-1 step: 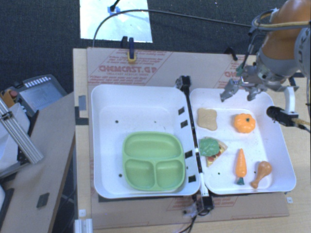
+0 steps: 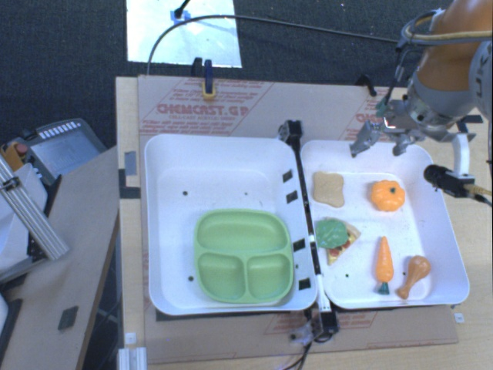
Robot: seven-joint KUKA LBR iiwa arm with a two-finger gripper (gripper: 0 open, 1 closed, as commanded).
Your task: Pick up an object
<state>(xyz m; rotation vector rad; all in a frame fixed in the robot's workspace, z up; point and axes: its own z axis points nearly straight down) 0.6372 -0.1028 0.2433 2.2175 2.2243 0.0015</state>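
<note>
claw [image 2: 380, 139] released, empty, above right bin's [image 2: 443, 241] far rim | nearest: cookie [image 2: 329, 189], pumpkin [image 2: 387, 196] | risk: round pumpkin may squirt from fingers; flat cookie hard to pinch

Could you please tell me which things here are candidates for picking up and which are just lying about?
For the job: claw, cookie, pumpkin, pizza slice, carrot, drumstick, right bin.

Lying about: green tray, left bin, clamp, paper sheet.

Orange pumpkin [image 2: 387, 196] sits upright in the right bin [image 2: 439, 206].
</note>
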